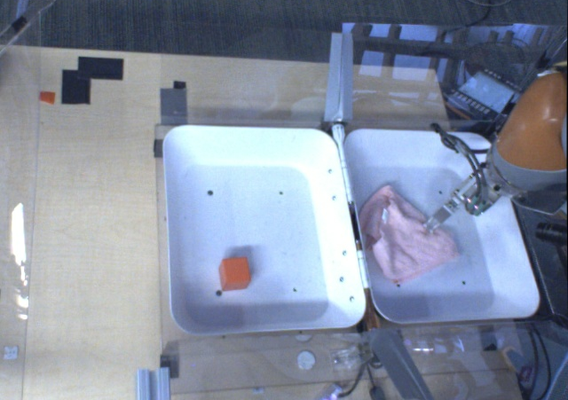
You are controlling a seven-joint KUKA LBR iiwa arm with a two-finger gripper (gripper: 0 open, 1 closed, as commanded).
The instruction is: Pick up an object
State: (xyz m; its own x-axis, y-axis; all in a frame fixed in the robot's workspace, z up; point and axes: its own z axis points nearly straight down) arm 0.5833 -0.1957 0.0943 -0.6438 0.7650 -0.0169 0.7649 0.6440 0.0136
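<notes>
**Pincer down on pink cloth, right bin**

We note an orange block [235,273] in the left bin [186,212], well left of the pincer. In the right bin [497,301], a crumpled pink cloth [404,237] lies directly beneath the pincer [437,223], whose tips touch the cloth's right edge. We cannot tell its opening or whether it grips.

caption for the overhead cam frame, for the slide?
KUKA arm's gripper meets the crumpled pink cloth in the right bin; an orange block sits in the left bin.
</notes>
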